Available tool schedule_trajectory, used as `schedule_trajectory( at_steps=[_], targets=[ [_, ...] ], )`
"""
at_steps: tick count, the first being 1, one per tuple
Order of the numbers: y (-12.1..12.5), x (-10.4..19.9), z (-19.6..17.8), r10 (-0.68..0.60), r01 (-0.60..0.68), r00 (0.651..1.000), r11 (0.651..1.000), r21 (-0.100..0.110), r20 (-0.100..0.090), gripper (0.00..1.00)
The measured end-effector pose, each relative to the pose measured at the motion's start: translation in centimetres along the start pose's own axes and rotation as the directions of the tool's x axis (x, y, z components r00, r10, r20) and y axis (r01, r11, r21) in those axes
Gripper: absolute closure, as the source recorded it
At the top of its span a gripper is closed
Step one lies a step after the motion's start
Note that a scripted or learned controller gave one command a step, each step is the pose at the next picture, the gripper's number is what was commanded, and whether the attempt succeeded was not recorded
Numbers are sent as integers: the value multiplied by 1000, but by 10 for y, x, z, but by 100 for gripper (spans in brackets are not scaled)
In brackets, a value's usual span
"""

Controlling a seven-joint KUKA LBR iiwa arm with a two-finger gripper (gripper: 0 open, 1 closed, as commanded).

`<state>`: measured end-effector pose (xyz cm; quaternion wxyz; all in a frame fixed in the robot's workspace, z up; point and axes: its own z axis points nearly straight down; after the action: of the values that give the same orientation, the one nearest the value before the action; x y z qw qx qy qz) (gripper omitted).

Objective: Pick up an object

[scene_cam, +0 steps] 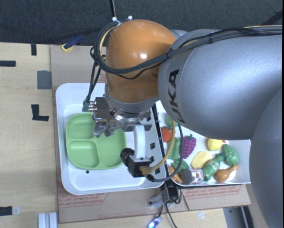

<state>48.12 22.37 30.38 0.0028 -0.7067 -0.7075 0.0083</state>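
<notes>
Nearest, in the right bin (244, 180), toy foods lie jumbled, among them purple grapes (188, 145) and broccoli (230, 153). In the left bin (65, 99) a green divided plate (87, 148) lies flat, its long axis unclear. The tool (105, 126) hangs over the plate's far right part; I cannot tell how far open it is. The grey arm (218, 89) reads "UKA".

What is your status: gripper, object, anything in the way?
Gripper over green divided plate, left bin. Toy grapes and other toy food in right bin. Nothing blocking seen.

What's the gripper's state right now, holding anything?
Gripper: cannot be told from this view; it sits over the green tray, with no object seen in it.
</notes>
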Motion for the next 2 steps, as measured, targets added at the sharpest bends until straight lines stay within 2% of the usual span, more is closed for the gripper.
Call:
schedule_trajectory(
  at_steps=[1,2],
  targets=[
    [0,8,-209,-4,3,1000,999,-32,-16,100],
    [0,-4,-138,1,-1,1000,1000,-8,-4,100]
  ],
)
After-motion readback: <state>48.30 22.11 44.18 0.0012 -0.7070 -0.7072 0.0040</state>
